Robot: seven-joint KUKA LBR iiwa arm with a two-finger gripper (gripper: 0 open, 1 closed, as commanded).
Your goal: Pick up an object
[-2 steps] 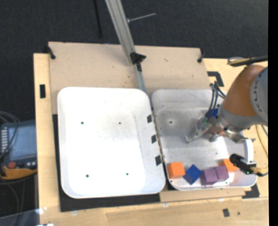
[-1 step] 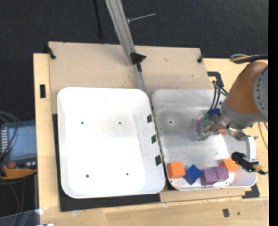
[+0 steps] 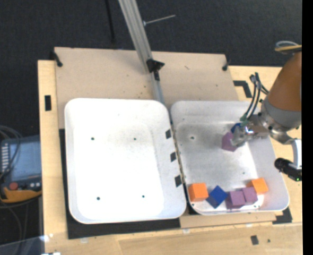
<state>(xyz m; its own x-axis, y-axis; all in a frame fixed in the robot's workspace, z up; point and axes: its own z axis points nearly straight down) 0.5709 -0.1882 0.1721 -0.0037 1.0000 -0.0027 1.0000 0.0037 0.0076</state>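
A small purple block [image 3: 229,141] sits at the tip of my gripper [image 3: 236,137] over the middle of the right bin [image 3: 199,121]. The fingers close around its right side, and the block looks raised a little off the bin floor. The arm comes in from the right with its orange band at the frame's edge. Along the right bin's front edge lie an orange block [image 3: 198,191], a blue block [image 3: 217,196], two purple blocks [image 3: 241,197] and another orange block [image 3: 259,185].
The left bin [image 3: 119,158] is next to the right one, joined by dark clips. A slanted metal rail [image 3: 138,31] rises behind the bins. A pendant with cables [image 3: 16,169] lies off the bench at the left.
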